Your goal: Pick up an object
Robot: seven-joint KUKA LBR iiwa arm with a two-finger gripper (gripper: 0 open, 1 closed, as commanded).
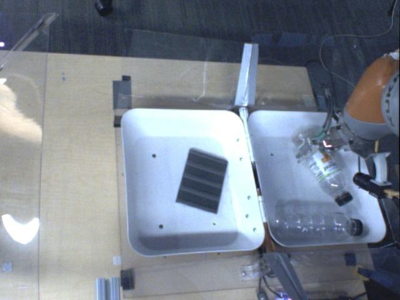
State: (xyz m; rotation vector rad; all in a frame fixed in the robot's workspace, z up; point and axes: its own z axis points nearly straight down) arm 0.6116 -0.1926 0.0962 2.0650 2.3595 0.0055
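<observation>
A pale wooden bench (69, 186) takes up most of the view, with a strip of dark carpet (187, 8) along the top. A clear sheet lies over the bench's left side and throws bright glare there. A grey metal post (246, 74) runs up from the seam between the 2 bins, and small black brackets sit at the left bin's outer corners.

The arm (375, 102) comes in at the right edge, its orange band showing above the grey wrist. The gripper (325, 144) is low over the upper middle of the right bin, at the top end of a clear bottle. How far it is spread cannot be told: the tips are lost in a blur of clear plastic and glints, and nothing can be seen pinched between them.

The left bin (140, 167) holds 1 thing, a dark ribbed block (202, 180), lying flat and slightly turned near the middle.

The right bin (272, 136) holds 2 clear bottles. The bottle (324, 167) by the gripper lies at a slant, its black cap pointing to the lower right. A second bottle (315, 225) lies along the near wall, its black cap to the right. The 2 bottles are close but apart.
</observation>
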